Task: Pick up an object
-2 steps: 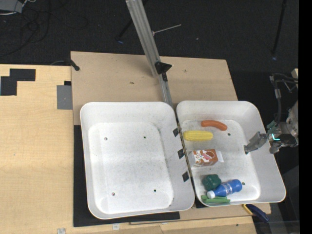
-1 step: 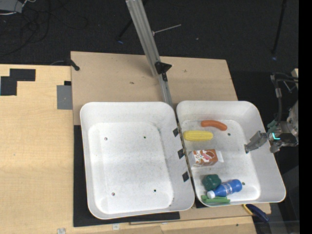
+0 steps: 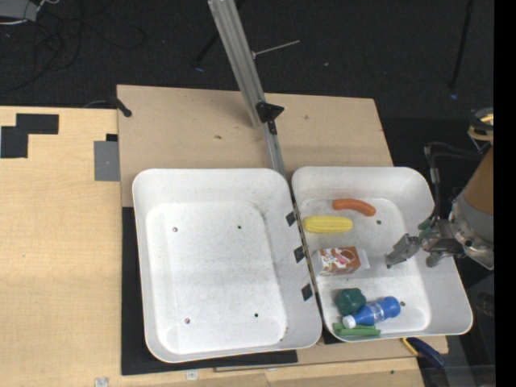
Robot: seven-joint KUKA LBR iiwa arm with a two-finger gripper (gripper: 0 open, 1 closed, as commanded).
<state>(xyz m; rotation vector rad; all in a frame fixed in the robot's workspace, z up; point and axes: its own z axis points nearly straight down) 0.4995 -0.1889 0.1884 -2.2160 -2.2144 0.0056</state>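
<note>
The right bin (image 3: 419,185) holds several items. An orange sausage-shaped piece (image 3: 353,206) lies near the back, with a yellow corn cob (image 3: 327,225) just in front of it. A red and white packet (image 3: 337,260) rests beside the divider. Near the front sit a dark green lump (image 3: 350,300) and a blue bottle with a white cap (image 3: 375,311). My gripper (image 3: 419,252) hangs over the right side of this bin, to the right of the packet. It is open, its fingers (image 3: 400,252) spread with nothing between them.
The left bin (image 3: 161,192) lies beside the right one, with black clips along the shared wall (image 3: 297,240). A slanted metal rail (image 3: 242,63) rises behind the bins. The grey arm with its orange band (image 3: 484,188) comes in at the right edge.
</note>
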